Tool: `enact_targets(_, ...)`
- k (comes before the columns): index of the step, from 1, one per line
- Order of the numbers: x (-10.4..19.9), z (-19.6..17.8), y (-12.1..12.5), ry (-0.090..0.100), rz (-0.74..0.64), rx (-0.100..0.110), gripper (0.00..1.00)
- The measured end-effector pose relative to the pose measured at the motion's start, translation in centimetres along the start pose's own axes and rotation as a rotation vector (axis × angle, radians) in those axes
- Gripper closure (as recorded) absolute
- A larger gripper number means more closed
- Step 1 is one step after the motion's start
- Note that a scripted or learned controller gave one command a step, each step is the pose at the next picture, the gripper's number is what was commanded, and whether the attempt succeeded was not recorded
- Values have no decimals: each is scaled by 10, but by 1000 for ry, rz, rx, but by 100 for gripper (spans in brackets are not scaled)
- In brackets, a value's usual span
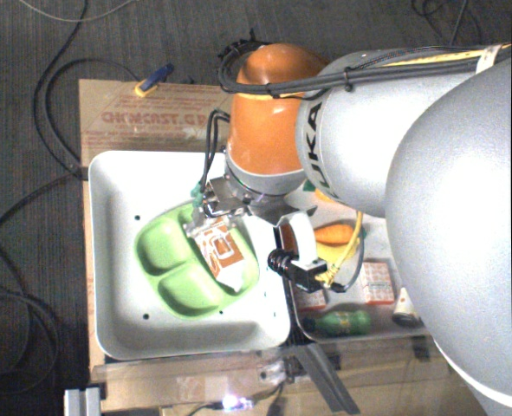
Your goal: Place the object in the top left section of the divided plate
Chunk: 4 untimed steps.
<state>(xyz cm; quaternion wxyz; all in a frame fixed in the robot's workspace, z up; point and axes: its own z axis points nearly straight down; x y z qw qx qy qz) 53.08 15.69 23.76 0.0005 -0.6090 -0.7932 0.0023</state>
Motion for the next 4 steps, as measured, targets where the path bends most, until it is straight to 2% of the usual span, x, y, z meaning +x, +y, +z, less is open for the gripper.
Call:
enact_targets(1, 0, 0, 0, 0, 1, 0, 0)
enact_targets(2, -13, 103, -42, 3, 3, -23, 0)
enact_targets(3, -77, -34, 21, -2, 14, -1, 0)
enact_targets(4, -115, 57, -51, 1, 99, 3, 0)
